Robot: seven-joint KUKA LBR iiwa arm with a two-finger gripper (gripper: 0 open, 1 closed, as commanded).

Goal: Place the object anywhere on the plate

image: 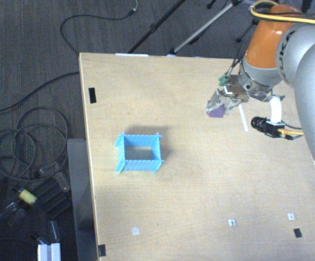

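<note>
The plate is a small light-blue square tray point(138, 154) with raised edges, lying flat on the tan bench top left of centre. The object is a small purple block point(216, 111) at the upper right of the bench. My gripper point(220, 105) reaches in from the right under the orange band point(266, 42). Its grey fingers are closed around the purple block, which sticks out below the fingertips. The block and gripper are far to the right of the blue tray and somewhat further back.
A thin white strip point(244, 120) lies on the bench just right of the gripper. A black and yellow fitting point(271, 127) hangs off the arm nearby. Small markers point(232, 222) dot the front of the bench. Cables point(21, 140) cover the floor to the left.
</note>
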